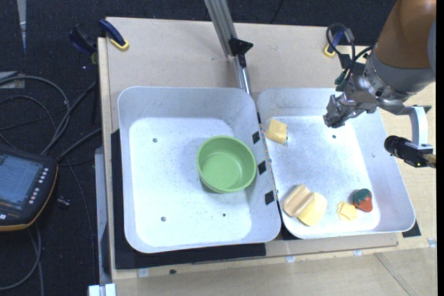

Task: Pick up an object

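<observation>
In the left bin (146,149): green bowl (226,163) | right bin (388,170): yellow pieces (305,204), a strawberry (362,199) | claw (334,117) above it, grip can't tell

Blue-handled clamps (111,33) on bench corners; tablet (21,187) left.

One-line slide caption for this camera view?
Gripper hovers over the right bin of yellow pieces and a strawberry; green bowl sits in the left bin.
</observation>
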Controlling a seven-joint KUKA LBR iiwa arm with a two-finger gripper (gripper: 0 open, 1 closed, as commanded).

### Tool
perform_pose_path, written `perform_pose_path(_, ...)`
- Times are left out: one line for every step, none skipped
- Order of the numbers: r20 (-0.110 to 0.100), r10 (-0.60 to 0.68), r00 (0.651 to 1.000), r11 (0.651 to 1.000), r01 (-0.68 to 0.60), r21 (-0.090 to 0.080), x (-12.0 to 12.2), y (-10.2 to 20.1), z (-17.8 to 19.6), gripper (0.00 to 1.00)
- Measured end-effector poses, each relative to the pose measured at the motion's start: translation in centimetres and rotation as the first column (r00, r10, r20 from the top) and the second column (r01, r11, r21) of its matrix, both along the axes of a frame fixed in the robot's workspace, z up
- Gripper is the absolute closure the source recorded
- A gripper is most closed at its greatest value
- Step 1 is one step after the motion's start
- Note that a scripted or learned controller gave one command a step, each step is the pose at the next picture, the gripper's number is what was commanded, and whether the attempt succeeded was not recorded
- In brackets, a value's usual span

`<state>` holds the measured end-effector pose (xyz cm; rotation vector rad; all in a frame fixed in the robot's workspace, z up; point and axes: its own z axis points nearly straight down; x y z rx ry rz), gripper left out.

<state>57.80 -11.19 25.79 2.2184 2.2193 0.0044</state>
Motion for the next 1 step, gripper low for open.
perform_pose_path(-0.005,0.003,1.000,1.000,-0.003,0.002,-0.88,4.88,-1.41,1.00)
